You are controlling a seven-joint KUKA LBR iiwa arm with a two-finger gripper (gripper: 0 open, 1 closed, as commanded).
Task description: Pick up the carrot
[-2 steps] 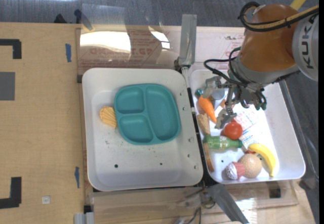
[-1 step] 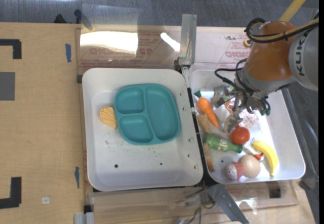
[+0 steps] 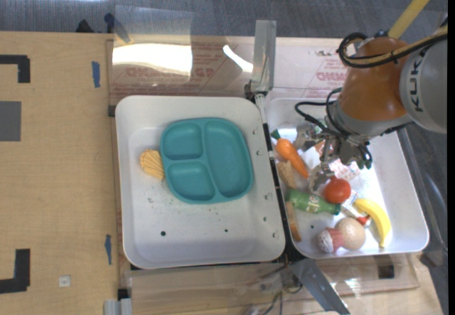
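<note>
The orange carrot lies at a slant near the left wall of the right bin, its green-tipped end toward the back. My gripper hangs low over the right bin, just right of the carrot and right above a red tomato. Nothing shows in its grasp. The arm's orange band sits above it and hides part of the bin's back.
The right bin also holds a tan bread-like piece, a green item, a banana and a pale round fruit. In the left bin lie a teal divided plate and a yellow shell-shaped piece.
</note>
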